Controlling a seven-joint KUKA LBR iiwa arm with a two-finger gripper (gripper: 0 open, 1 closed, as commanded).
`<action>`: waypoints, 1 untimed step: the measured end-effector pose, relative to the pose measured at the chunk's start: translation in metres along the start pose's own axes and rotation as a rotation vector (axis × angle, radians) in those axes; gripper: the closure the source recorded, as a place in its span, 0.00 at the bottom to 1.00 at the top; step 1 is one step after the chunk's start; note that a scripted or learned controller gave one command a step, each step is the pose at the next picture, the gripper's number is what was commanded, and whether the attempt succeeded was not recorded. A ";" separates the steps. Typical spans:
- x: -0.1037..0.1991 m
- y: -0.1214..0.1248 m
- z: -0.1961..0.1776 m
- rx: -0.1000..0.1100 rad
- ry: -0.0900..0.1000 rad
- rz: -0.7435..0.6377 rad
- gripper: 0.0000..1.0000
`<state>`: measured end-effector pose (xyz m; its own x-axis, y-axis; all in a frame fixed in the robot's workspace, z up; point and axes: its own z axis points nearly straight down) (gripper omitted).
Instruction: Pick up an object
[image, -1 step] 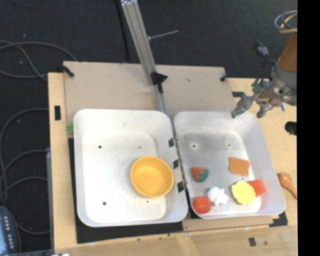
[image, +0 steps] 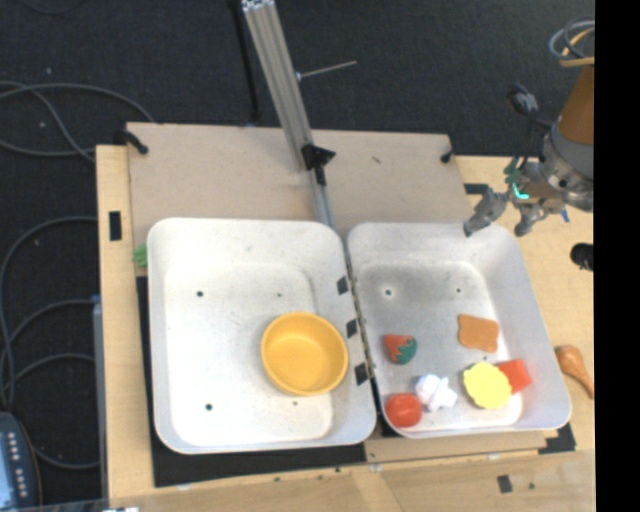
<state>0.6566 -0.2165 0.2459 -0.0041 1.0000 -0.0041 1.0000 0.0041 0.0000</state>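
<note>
Item 1 — two-finger gripper (image: 503, 212): hovers above far right corner of right shallow white bin (image: 420, 250), fingers spread wide, nothing between them. Arm w/ orange band enters from right.

Item 2 — right bin contents, all in near half, well apart from gripper: tan flat wedge-shaped piece (image: 478, 333); small red-and-green strawberry-like toy (image: 401, 347); round red ball-like object (image: 404, 408) at near wall; small white crumpled lump (image: 433, 391) just beside it; yellow rounded soft-looking object (image: 486, 386) touching red block (image: 515, 374) on its right.

Item 3 — left shallow white bin (image: 200, 260): one yellow plastic bowl (image: 304, 353), upright, near-right area.

Item 4 — outside bins: orange elongated object (image: 573, 366) on bench, right of right bin.

Risks, judged: near-corner cluster is tight — fingers may land on two items at once, or nudge one away & close on air. Red ball sits against wall; finger could hit rim. Tan wedge lies low, may slip from pinch. Strawberry toy stands most apart — prob. safest pick.
</note>
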 end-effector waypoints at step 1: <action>-0.006 0.001 0.043 0.003 0.000 0.004 0.00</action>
<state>0.6571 -0.2222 0.2033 -0.0002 1.0000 -0.0038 1.0000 0.0002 -0.0026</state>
